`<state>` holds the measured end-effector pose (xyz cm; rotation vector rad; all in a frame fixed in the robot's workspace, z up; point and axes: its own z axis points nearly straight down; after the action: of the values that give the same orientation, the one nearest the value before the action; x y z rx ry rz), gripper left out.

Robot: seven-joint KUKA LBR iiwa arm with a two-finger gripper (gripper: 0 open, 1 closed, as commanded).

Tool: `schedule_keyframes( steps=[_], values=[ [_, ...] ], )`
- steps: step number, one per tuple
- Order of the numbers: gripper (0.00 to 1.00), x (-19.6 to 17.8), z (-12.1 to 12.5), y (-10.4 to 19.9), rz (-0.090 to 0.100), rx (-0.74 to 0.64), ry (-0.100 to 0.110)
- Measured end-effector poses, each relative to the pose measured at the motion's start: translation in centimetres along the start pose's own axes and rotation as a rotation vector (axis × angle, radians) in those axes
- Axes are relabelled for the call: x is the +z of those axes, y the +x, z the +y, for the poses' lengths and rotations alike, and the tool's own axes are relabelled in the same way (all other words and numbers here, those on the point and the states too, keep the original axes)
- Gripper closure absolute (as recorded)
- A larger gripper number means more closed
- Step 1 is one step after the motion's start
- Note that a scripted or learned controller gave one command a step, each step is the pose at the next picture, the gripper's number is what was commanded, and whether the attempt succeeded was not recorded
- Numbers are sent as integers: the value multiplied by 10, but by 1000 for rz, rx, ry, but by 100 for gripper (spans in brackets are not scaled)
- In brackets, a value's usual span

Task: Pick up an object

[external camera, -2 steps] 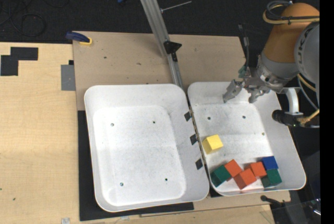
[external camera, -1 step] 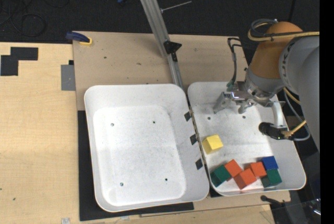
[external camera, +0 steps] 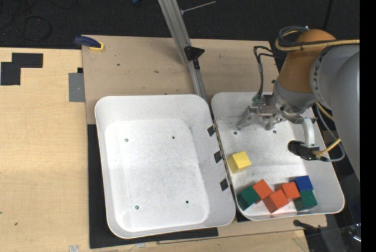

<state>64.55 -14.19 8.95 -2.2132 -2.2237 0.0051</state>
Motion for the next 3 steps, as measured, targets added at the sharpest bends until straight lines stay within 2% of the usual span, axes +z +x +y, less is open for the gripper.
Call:
schedule_keyframes(
  steps=[1,3],
  values=[
    [100,-11,0,0,1,2,-1],
    [100,-100,1,2,-1,1,-8]
  ],
)
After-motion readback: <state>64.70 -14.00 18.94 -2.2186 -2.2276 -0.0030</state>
